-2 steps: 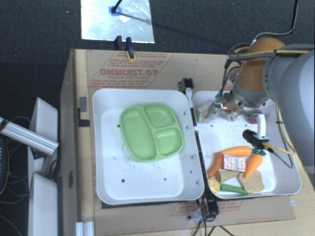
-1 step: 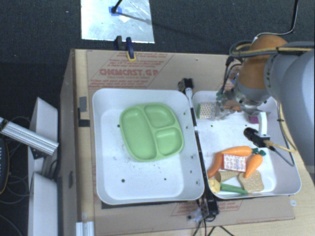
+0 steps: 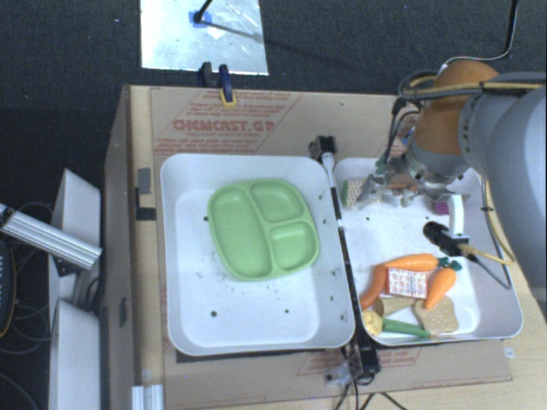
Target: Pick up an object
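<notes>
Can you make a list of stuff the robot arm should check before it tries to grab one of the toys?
1. Gripper is over the right bin, where the toys are: ok.
2. Gripper is above a toy it can grab: not ok; it sits at the bin's far end, and the carrots and red box lie at the near end.
3. Nothing already in the gripper: cannot tell.
4. Toys are spread apart: not ok; they are piled together, touching.
5. Green plate in the left bin is out of the way: ok.
</notes>
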`<action>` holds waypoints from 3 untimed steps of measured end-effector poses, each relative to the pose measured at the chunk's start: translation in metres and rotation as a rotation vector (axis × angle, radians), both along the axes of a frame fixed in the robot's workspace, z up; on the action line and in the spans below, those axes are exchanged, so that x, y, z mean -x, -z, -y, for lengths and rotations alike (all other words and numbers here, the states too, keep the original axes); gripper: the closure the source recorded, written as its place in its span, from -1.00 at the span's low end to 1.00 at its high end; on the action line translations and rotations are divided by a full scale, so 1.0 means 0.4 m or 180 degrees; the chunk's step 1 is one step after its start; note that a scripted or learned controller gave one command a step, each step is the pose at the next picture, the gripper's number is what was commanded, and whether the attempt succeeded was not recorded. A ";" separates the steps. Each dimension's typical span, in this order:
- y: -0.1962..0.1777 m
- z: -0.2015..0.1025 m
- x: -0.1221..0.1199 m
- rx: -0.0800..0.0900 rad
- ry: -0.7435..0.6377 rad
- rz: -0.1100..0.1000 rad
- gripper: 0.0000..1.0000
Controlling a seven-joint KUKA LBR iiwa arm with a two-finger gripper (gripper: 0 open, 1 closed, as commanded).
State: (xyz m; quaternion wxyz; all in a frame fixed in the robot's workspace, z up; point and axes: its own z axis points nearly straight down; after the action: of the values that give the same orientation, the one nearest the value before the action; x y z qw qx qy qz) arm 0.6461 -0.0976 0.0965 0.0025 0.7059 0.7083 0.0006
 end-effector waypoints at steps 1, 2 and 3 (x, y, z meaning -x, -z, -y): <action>0.025 0.040 -0.052 -0.0011 -0.0007 -0.0057 -1.00; 0.026 0.204 -0.053 -0.0007 -0.0001 -0.0039 -1.00; 0.028 0.183 -0.053 -0.0002 -0.0001 -0.0040 -1.00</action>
State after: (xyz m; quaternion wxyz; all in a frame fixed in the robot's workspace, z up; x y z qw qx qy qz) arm 0.6672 -0.1710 0.0855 -0.0021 0.7057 0.7085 -0.0036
